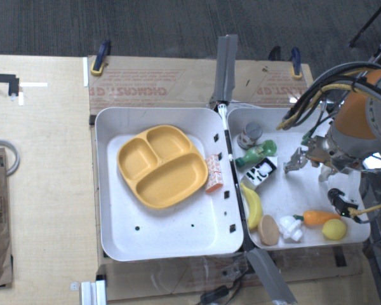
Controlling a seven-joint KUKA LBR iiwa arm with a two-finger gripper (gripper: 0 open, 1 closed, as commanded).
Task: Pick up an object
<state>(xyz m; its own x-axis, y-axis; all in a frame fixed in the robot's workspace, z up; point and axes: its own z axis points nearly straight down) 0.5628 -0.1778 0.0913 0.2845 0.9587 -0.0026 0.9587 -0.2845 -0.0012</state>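
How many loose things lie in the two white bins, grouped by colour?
Yellow: 3, the divided plate, banana, lemon
Orange: 2, the carrot, small packet
Green: 1, the bottle
Black and white: 1, the block
Grey: 1, the round piece
Tan: 1, the oval
White: 1, the lump
Total: 10

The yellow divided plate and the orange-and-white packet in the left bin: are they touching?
Touching. In the camera view the packet lies against the right rim of the yellow divided plate, with no white bin floor showing between them.
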